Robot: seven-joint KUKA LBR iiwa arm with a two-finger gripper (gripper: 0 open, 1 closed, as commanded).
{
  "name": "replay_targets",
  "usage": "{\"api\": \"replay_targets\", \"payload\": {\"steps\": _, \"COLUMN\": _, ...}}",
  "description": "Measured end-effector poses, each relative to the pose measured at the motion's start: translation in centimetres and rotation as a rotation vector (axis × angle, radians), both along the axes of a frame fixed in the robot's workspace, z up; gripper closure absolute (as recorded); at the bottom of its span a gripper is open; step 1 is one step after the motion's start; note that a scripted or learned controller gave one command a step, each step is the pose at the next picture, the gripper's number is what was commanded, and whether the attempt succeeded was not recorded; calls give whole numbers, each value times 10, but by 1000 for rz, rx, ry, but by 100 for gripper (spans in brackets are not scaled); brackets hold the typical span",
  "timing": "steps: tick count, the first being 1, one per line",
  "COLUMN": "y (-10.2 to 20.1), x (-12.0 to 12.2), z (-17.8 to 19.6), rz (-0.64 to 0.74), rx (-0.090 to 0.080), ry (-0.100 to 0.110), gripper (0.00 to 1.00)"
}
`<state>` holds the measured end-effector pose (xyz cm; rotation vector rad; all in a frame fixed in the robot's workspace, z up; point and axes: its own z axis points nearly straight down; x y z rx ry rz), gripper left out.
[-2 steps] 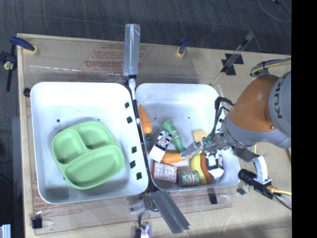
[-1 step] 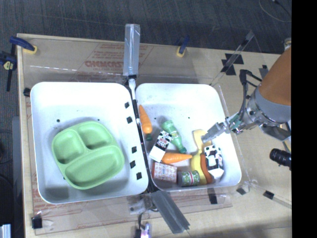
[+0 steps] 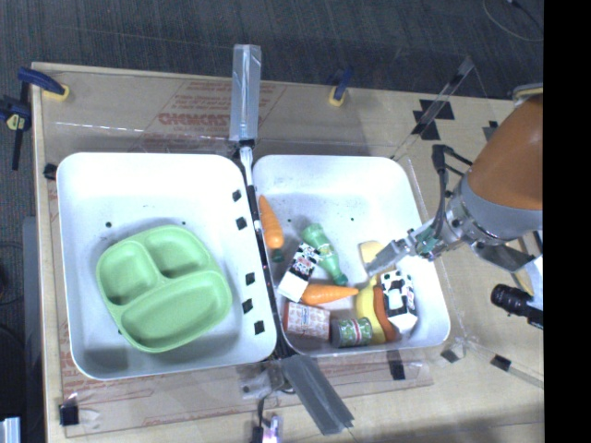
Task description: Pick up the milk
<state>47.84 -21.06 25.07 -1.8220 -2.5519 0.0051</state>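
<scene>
Two cow-patterned milk cartons lie in the right bin [image 3: 406, 187]. One milk carton [image 3: 301, 270] rests near the bin's middle, between a green bottle and a carrot. The other carton [image 3: 399, 301] lies by the bin's right wall, next to a yellow banana [image 3: 368, 306]. My gripper [image 3: 381, 260] reaches in from the right, slanting down to the left. Its tip hangs just above and left of the right-hand carton, beside a pale yellow block [image 3: 369, 248]. Nothing shows in its grasp.
The right bin also holds a green bottle [image 3: 324, 251], two carrots [image 3: 271, 224] [image 3: 328, 293], a can [image 3: 307, 319] and a green-lidded jar [image 3: 354, 331]. A green divided plate [image 3: 164, 287] lies in the left bin [image 3: 92, 178].
</scene>
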Motion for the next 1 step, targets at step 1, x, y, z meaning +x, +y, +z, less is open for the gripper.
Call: {"api": "replay_targets", "payload": {"steps": 1, "y": 0, "x": 0, "z": 11, "rz": 46, "rx": -1, "ry": -2, "gripper": 0}}
